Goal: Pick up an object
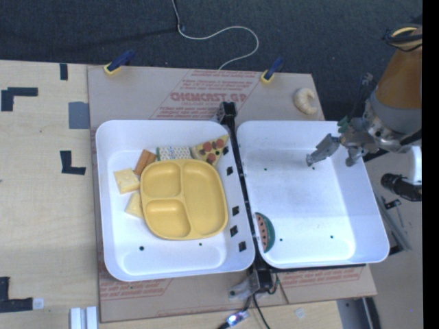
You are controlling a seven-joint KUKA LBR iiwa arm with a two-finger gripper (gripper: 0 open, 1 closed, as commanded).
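My gripper (335, 156) hangs over the upper right part of the right bin (309, 204), open, with nothing between its fingers. A watermelon slice (264, 230) lies against that bin's lower left wall, well away from the gripper. In the left bin (110, 245) a yellow divided plate (184, 199) sits in the middle. Around its upper and left edges lie a pizza slice (212, 147), a speckled piece (173, 153), an orange-brown piece (144, 161) and pale yellow cracker squares (126, 180).
A beige ring-shaped piece (306, 100) lies on the cardboard behind the right bin. Clamps (119, 62) hold the cardboard's back edge. A black divider (236, 184) runs between the bins. A white cable (219, 36) loops at the back.
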